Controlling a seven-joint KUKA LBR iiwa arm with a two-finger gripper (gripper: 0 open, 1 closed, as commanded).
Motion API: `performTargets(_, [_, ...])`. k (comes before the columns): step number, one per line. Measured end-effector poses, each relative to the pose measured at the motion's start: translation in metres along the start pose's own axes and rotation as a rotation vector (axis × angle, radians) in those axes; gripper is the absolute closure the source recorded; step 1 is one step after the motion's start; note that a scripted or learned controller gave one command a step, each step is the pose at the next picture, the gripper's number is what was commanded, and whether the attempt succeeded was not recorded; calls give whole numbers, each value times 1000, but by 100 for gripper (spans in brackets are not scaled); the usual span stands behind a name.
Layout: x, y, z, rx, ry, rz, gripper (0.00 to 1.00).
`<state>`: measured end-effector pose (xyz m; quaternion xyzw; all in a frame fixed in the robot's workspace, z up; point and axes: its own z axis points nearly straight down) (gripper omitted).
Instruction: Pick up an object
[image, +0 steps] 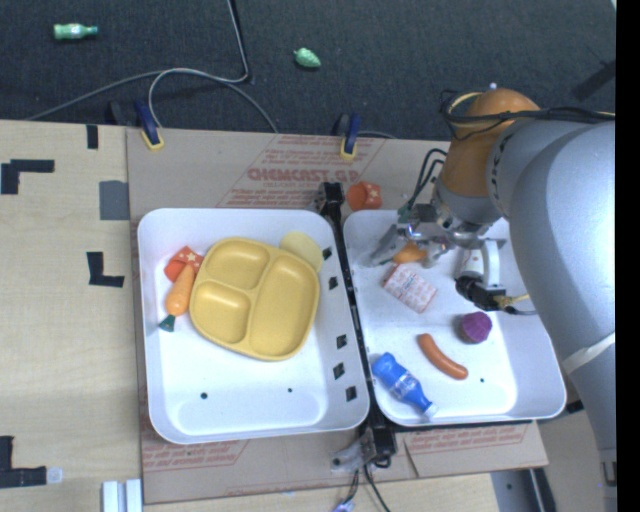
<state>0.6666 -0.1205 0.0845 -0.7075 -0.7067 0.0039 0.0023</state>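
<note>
Cardboard sheeting covers the bench (60, 330) on my feed, with dark carpet beyond it, and the two white bins sit side by side on it. I take the right bin (520, 385) as my landmark. At its far end I see the gripper (412, 243) low over the bin floor, its fingers spread apart around a small orange object (408, 255), though I cannot tell from here whether they touch it. Just nearer me than that lies a pale wrapped packet (410, 288). Toward the bin's right side rests a purple piece (474, 326), with a sausage (442, 356) beside it closer to the middle. A blue bottle (402, 382) lies at the bin's near left corner. Left of the landmark, the other bin (240, 410) holds a yellow divided plate (254, 298), with a carrot (179, 292) against its left edge.
</note>
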Motion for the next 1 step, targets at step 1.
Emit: performTargets(1, [0, -4, -6, 17, 2, 2, 100])
